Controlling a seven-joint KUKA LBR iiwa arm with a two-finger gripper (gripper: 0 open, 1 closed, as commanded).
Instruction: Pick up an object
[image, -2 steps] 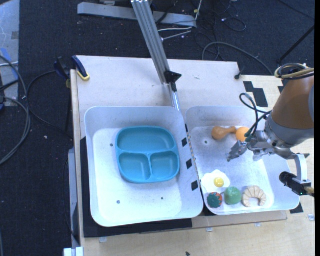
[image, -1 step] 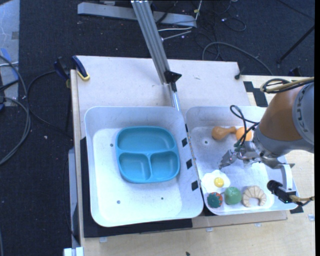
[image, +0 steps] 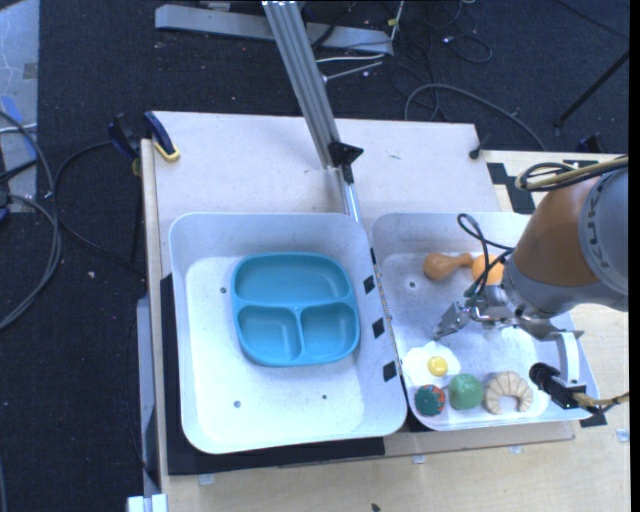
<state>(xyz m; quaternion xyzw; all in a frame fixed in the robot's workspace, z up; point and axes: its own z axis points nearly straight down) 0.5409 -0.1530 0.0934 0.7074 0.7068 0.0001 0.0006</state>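
Camera view: the hand (image: 452, 322), seemingly released, hangs above fried egg (image: 432, 362), croissant (image: 508, 391) nearby.

The arm (image: 575, 255) fills the right-hand side of the frame as a thick, rounded body. Its broadest visible part is a wide orange band, glossy and curved, with grey casing above it at the frame's right edge and grey again below, toward the wrist. A black cable loops from the band's left side, arching up and curling back down to the wrist. Yellowish cabling runs along the upper edge of the arm, near the right border. At the wrist sits the gripper (image: 462, 318), a small cluster of dull metal parts with thin, pale grey jaws.
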